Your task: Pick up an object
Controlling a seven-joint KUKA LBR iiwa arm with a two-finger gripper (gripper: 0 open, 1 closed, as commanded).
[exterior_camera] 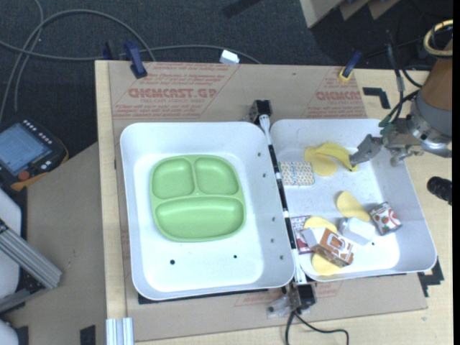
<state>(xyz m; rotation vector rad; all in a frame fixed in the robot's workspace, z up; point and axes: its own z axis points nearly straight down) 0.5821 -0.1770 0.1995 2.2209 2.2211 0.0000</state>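
Note:
My gripper [381, 152] hangs over the far right part of the right bin [417, 192], fingers spread and nothing between them. Its left finger [364, 152] is just right of a yellow banana-shaped piece [327, 157]. A pale checked packet [297, 172] lies by the bin's left wall. Nearer the front lie a yellow slice [352, 205], a small red and white carton [386, 218], a white block [357, 229], an orange-brown box [336, 248] and a red packet [300, 237].
The left bin [136, 149] holds a green divided plate [196, 196]. A black hinge strip [277, 185] runs between the bins. Blue clamps [134, 57] [349, 66] grip the board's far edge. A handheld pendant [25, 152] sits off the bench at left.

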